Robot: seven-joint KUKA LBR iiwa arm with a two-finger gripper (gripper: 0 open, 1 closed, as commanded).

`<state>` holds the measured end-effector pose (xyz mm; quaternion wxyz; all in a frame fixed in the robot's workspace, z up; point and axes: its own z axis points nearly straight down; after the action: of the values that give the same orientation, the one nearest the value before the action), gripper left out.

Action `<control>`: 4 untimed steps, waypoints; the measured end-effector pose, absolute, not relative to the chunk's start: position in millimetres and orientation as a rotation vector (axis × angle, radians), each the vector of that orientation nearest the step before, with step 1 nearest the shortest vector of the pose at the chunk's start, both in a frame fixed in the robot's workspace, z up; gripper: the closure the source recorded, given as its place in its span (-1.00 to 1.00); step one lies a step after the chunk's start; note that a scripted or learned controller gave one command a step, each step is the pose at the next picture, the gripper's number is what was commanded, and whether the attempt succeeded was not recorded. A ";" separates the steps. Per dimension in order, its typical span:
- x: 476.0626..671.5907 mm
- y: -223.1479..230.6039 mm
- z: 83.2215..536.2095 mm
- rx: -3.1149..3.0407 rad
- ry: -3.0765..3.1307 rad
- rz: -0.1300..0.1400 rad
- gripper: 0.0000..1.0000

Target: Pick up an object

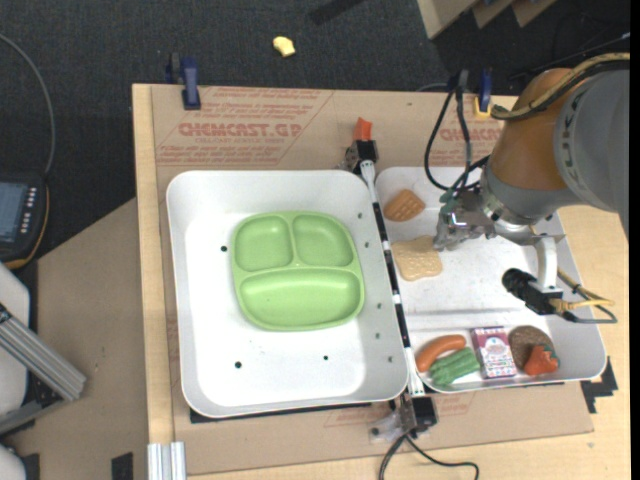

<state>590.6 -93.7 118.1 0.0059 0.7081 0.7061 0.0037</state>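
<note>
Floor: dark carpet all round the bench, with a small yellow scrap lying on it beyond the far edge.
Bench: a brown board with red lettering, pinned along its far edge by a blue clamp at the left and a second blue clamp nearer the arm.
Left bin: white and shallow, with a green divided plate of three compartments sitting about its middle.
Right bin: white, touching the left bin along the shared wall, with toy food at its far-left corner and in a row along its near edge.
Arm: grey with an orange band, reaching in from the right over the far half of the right bin.
Gripper: pointing down into the far-left part of the right bin, just beside the right edge of the tan wafer.
Grip: from where I stand I cannot tell whether it is wide or narrow, and I see nothing held in it.
Tan wafer: flat on the bin floor close to the shared wall, the nearest thing to the gripper; I cannot tell if they touch.
Round biscuit: orange-tan, just beyond the wafer in the far-left corner.
Near row: an orange sausage with a green pod against it, then a pink box, then a brown lump with a red bit at its side.
</note>
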 end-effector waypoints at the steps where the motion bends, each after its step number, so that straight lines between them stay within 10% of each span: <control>1: 591.2 -93.4 128.1 2.216 2.208 0.014 1.00; 4: 593.0 -92.3 157.9 2.210 2.205 0.021 1.00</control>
<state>593.0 -92.3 157.9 0.0097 0.7079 0.7062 0.0069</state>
